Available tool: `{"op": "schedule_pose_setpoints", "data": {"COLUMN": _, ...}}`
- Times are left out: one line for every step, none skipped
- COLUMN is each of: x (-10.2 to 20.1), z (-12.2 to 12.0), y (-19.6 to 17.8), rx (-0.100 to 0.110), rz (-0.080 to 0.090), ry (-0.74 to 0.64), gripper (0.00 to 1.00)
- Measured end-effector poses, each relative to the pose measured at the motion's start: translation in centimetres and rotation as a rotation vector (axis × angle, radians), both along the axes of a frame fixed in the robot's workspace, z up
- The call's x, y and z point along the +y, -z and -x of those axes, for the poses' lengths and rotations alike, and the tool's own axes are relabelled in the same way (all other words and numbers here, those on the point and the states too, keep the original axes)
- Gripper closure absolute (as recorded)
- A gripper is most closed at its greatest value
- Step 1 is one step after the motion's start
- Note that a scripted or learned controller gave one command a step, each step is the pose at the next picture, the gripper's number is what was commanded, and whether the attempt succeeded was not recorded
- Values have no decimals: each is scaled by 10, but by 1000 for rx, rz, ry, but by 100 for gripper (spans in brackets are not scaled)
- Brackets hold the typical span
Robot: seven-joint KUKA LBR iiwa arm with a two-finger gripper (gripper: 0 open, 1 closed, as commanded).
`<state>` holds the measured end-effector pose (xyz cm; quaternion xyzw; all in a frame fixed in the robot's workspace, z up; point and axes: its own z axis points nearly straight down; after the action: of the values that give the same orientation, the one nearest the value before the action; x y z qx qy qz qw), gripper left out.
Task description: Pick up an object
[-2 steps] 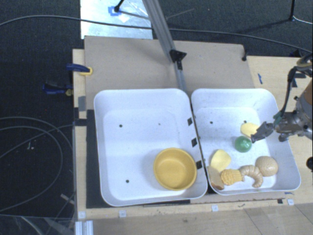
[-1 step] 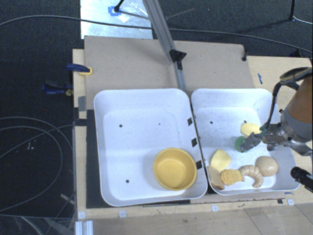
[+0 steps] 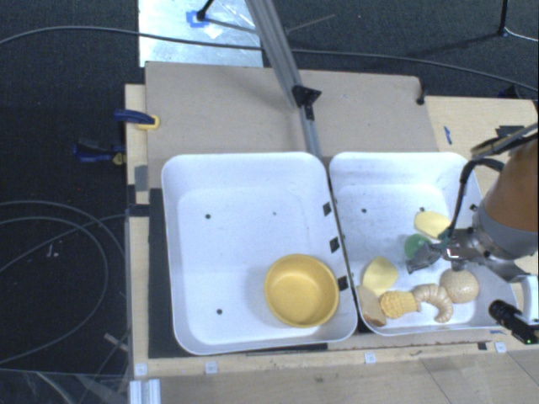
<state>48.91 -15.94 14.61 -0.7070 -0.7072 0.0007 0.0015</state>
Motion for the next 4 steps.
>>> {"op": "schedule_pose_setpoints", "data": {"x": 0, "z": 1, "y": 52, "rx": 0, "rz": 0, "ry": 0, "gripper": 0}}
{"op": "schedule_pose_setpoints", "data": {"x": 0, "z": -2, "y": 39, "rx": -7, "rz": 3, "ry": -1, "gripper": 100}}
{"op": "schedule_pose_setpoints", "data": {"x": -2, "z": -14, "y": -15, "rx": -11, "rz": 3, "ry": -5, "gripper": 100}}
{"op": "schedule_pose_setpoints", "data": {"x": -7, "z": -20, "y": -60, "rx": -10, "rz": 3, "ry": -5, "gripper": 100}}
